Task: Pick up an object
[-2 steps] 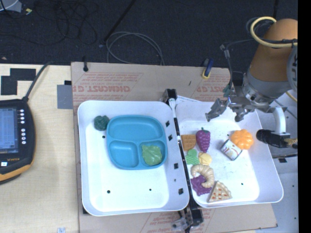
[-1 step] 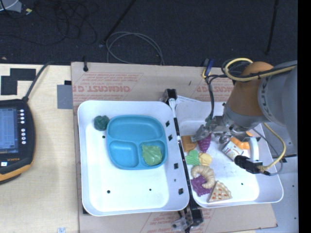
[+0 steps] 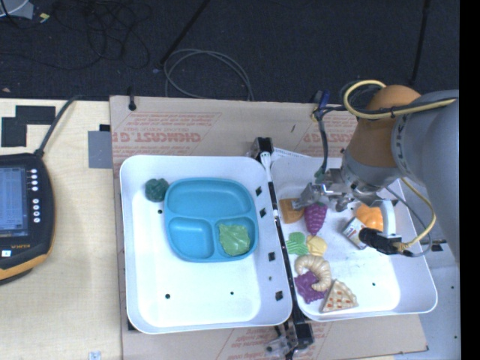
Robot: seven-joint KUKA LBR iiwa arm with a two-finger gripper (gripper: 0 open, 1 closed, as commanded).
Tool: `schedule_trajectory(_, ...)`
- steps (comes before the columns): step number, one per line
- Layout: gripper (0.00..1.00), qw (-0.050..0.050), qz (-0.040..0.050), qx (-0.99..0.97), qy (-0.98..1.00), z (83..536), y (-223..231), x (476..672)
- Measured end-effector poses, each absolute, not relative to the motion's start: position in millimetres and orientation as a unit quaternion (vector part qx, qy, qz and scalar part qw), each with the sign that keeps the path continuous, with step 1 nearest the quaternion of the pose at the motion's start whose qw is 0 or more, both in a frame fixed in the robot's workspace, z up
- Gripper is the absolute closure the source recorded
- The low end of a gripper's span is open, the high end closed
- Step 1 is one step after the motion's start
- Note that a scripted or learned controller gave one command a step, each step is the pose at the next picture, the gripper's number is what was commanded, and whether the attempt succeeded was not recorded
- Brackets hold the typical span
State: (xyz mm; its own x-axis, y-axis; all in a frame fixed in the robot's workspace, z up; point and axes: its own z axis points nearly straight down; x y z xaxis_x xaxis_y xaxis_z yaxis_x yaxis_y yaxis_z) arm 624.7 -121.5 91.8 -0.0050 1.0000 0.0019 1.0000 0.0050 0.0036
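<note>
Reaching in from the right, the arm (image 3: 390,137) hangs its end effector (image 3: 324,193) over the right bin (image 3: 416,295), just above the purple grapes (image 3: 316,217); I cannot tell its grip state. The cardboard (image 3: 187,126) under the bins carries mirrored red lettering, unreadable.

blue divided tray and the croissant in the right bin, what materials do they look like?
Blue divided tray: looks like moulded plastic, smooth and semi-matte, uniform colour with rounded compartment edges. Croissant: probably a plastic or rubber toy, tan with a soft sheen; hard or soft can't be told from here.
</note>
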Motion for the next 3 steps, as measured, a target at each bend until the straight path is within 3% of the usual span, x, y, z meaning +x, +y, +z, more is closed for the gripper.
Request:
schedule_trajectory(2, 0.00, 0.005, 0.0030, 0.707, 0.707, 93, -101, 584.7)
schedule_trajectory(3, 1.00, 0.004, 0.0042, 0.709, 0.705, 104, -102, 586.2)
